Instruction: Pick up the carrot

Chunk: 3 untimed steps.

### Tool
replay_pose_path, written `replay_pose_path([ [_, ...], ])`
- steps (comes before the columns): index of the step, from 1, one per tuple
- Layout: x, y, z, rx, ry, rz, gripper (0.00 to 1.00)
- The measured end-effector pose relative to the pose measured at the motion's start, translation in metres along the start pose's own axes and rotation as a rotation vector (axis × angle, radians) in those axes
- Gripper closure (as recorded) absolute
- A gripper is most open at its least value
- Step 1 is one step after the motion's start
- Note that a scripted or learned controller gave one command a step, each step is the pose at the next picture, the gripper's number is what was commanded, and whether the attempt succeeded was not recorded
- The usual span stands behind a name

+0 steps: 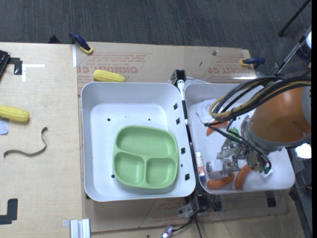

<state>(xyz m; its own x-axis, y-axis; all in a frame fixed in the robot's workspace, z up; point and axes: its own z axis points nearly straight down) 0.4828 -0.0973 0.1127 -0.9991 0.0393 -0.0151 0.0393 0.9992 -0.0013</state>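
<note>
In the right bin [280, 180] an orange carrot [219, 183] lies along the front wall. A second orange piece [241, 176] lies just to its right. My gripper [226, 166] hangs low over the bin's front part, directly above the carrot and close to it. Whether it touches the carrot cannot be made out. The arm's orange band [280, 117] and black cables [237, 100] cover much of the bin behind it. A red-orange piece [216, 129] shows on the bin floor under the cables.
The left bin [94, 133] holds a green three-part plate [146, 156]. Outside the bins, one corn cob [108, 76] lies on the cardboard behind the left bin and another [14, 113] at the far left. Blue clamps [81, 42] sit at the back.
</note>
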Motion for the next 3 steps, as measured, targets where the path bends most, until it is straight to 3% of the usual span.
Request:
replay_pose_path([
  [1,-0.001,-0.066,0.017,0.002,0.004,0.014,1.00],
  [3,-0.008,-0.099,0.017,-0.002,0.002,-0.430,1.00],
])
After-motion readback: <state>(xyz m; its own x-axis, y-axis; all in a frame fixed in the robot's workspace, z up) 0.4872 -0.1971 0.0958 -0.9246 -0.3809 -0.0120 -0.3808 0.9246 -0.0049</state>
